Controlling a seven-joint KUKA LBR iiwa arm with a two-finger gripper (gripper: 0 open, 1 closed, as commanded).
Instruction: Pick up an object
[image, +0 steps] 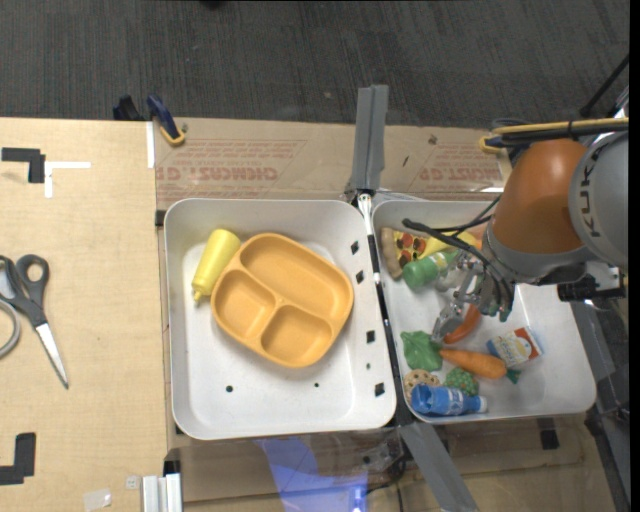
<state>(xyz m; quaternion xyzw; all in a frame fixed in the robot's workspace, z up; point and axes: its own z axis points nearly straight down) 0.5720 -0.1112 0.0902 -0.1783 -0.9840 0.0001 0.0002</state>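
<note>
Several toys crowd right bin (560, 400). Gripper (468, 300) low above red piece (458, 325), just above carrot (478, 363); finger state: cannot tell. Risk: tips strike neighbours, nudge carrot, close on nothing, or target slips.

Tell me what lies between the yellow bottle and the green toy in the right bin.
In the camera view, the orange divided plate sits between the yellow bottle and the green toy, along with the two bins' adjoining walls.
</note>
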